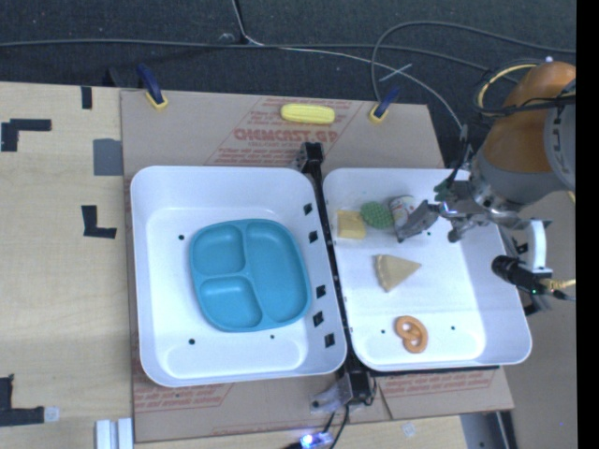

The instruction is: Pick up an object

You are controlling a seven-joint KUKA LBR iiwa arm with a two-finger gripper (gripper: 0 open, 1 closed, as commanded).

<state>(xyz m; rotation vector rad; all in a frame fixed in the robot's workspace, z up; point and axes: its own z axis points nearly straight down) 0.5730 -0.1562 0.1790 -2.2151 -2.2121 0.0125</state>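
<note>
One blue tray, one pretzel, two white bins

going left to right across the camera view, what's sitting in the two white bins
Blue divided plate in the left bin → yellow block → green ball → tan wedge → pretzel, these four in the right bin → gripper over that bin.

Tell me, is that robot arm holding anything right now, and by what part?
Nothing is held. The end effector hangs open over the right bin, its fingers spread with nothing between them, beside a small can.
</note>
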